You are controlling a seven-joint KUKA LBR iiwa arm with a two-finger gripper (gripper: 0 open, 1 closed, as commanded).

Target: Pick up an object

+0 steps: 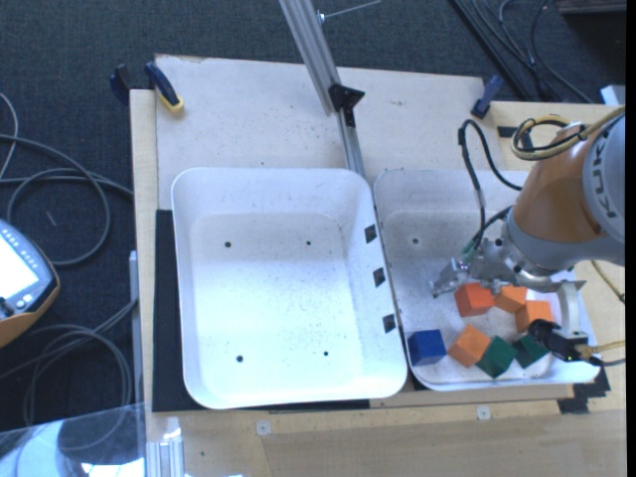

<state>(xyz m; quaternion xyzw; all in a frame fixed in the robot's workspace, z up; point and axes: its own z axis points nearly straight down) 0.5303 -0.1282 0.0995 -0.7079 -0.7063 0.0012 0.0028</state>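
Setting: dark carpet with loose black cables surrounds a pale wooden bench [248, 107] that carries two shallow white plastic bins side by side.
Nearest edge: a small blue cube [427, 346] sits at the front of the right-hand white bin [417, 217], close to the divide between the bins.
Front cluster: an orange wooden cube [470, 346] lies just beside a dark green block [495, 358]; another dark green block [532, 351] sits further right, near the bin's front rim.
Under the arm: an orange block [475, 299] lies at the metal two-finger gripper [452, 276], with two more orange blocks [525, 306] just behind it, partly covered by the wrist.
Fingers: I cannot tell whether they are released or clenched; nothing shows plainly between them.
Left-hand white bin [268, 286]: only its speckled floor and four small dark holes.
Step in hand: judging by the pose, the grey and orange arm [556, 207] is down in the right-hand bin, at the approach or closing stage, with nothing lifted.
Next move: it likely calls for a firm grip on a single block, then a straight lift clear of its neighbours.
Hard to make out: the fingertips merge with the orange block's edge, so contact is uncertain.
Far side: a slanted aluminium bar [313, 38] rises from the bench's back.
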